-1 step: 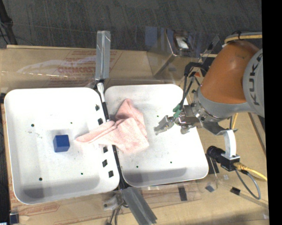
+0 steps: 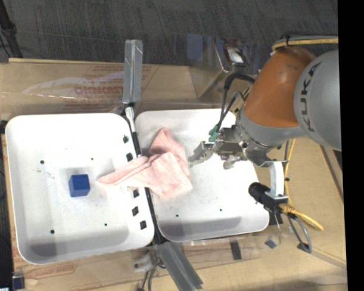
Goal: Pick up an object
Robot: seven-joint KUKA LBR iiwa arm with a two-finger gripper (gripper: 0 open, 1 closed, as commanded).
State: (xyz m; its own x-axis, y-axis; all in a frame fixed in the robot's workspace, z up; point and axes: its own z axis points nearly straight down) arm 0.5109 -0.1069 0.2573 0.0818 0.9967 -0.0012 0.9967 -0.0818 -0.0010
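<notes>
A pink cloth (image 2: 162,167) lies crumpled across the wall between the two white bins; most of it is in the right bin (image 2: 202,222) and a tail reaches into the left bin (image 2: 28,177). A small blue cube (image 2: 79,184) sits on the left bin's floor, left of the cloth's tail. My gripper (image 2: 214,157) hangs over the right bin, just right of the cloth. Its fingers (image 2: 199,152) are spread open and nothing sits between them. The nearer fingertip is close to the cloth's right edge, but I cannot tell whether it touches.
A grey upright bar (image 2: 133,69) stands behind the bins at the divide. A grey bracket (image 2: 179,268) juts out at the front. Cardboard (image 2: 60,83) lies under both bins. The arm's grey and orange wrist (image 2: 287,96) covers the right bin's back right corner.
</notes>
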